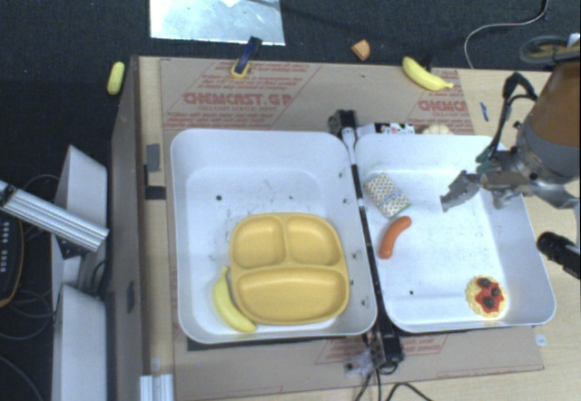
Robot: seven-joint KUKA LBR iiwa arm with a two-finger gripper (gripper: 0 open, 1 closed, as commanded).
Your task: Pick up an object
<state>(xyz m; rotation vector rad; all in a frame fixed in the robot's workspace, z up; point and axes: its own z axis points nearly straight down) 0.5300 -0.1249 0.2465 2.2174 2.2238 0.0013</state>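
Two white bins [272, 154] hold a sausage [394, 236] near the jaws [463, 192].

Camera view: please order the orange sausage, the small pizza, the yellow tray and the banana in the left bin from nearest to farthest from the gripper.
From the gripper:
1. Orange sausage, right bin, near the divider.
2. Small pizza, right bin's front corner.
3. Yellow tray, left bin.
4. Banana, beside the tray's left edge.
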